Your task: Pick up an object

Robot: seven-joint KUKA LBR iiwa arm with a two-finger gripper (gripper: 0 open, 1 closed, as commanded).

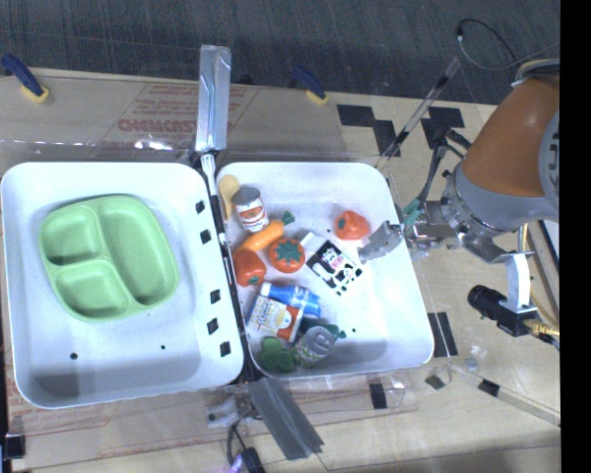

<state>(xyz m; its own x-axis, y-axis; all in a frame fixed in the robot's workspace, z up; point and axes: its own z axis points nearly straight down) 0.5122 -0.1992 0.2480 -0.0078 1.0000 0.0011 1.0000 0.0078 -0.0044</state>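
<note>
A wooden bench (492, 363) is carrying two shallow white bins side by side, their inner rims touching. The left bin (20, 343) and the right bin (399, 318) are lying directly on it. Black tape marks (441, 333) are showing on the bare bench right of the bins.

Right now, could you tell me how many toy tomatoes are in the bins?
2. One tomato sits near the right bin's right wall, close to the gripper. The other tomato lies mid-pile beside the carrot. More could be hidden under the pile.
</note>
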